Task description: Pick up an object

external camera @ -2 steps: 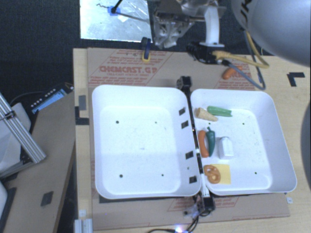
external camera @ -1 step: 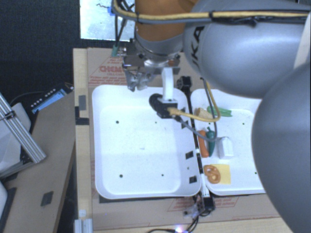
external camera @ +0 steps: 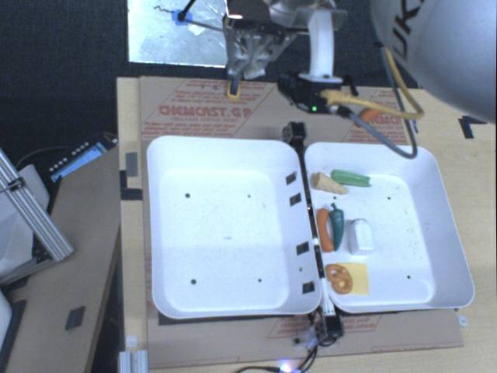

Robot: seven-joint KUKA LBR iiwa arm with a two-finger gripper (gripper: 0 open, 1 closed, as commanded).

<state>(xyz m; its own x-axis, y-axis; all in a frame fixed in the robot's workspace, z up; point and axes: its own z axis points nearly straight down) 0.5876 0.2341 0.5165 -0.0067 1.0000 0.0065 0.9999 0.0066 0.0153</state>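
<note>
Right bin (external camera: 435,208) pepper (external camera: 337,224) below tool (external camera: 247,62)

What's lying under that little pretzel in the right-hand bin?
A yellow square lies under the pretzel, sticking out on its right. The covered part of the square is hidden.

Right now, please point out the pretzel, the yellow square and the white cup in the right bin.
pretzel (external camera: 339,277), camera view, its middle.
yellow square (external camera: 359,280), camera view, its right half.
white cup (external camera: 359,236), camera view, its side.
</note>
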